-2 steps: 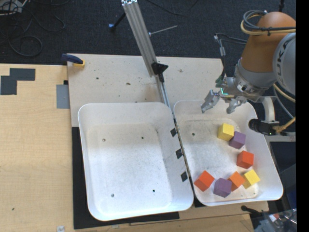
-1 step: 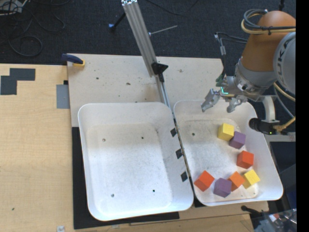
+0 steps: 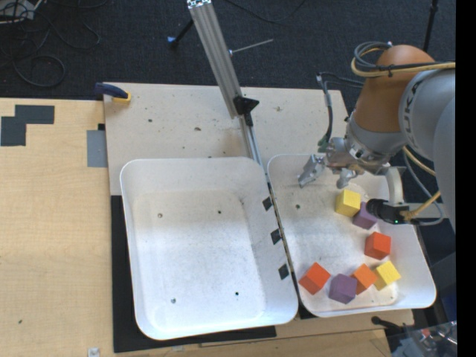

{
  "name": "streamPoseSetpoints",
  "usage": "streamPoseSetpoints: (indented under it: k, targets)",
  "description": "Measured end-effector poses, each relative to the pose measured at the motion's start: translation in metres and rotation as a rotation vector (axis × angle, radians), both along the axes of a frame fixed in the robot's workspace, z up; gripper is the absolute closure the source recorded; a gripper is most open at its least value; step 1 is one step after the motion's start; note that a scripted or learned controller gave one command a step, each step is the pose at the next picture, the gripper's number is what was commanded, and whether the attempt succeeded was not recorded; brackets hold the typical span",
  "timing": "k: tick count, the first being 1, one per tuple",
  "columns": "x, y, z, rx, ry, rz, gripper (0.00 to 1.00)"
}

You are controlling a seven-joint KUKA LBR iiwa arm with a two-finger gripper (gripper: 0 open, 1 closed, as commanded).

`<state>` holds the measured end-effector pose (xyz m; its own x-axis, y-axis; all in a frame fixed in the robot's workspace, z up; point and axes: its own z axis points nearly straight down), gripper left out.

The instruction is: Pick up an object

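We find the task's candidate objects lying loose in the right bin (image 3: 416, 292), none of them lifted. The nearest to the gripper (image 3: 327, 171) is a yellow cube (image 3: 347, 202), just below and to its right, apart from the fingers. A purple cube (image 3: 364, 219) touches that yellow cube on its far side, and a red cube (image 3: 378, 245) lies a little further on. Well below the gripper, along the bin's near edge, sit an orange-red cube (image 3: 315, 277), a second purple cube (image 3: 343, 288), an orange cube (image 3: 364, 276) and a second yellow cube (image 3: 387, 273), crowded together.

We judge the task as not yet begun in effect: no object is grasped, and approach, closure and lift all remain.

The gripper hangs over the upper part of the right bin with its fingers spread apart and nothing between them; it appears released and touches no cube. The left bin (image 3: 149, 192) lies well to the gripper's left on the tabletop (image 3: 171, 121).
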<state>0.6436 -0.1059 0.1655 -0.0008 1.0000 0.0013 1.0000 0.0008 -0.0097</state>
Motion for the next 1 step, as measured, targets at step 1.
streamPoseSetpoints:
  k: [1]
  targets:
    - [-0.0012, 0.0022, -0.044, 0.0, -0.001, -0.002, 0.0]
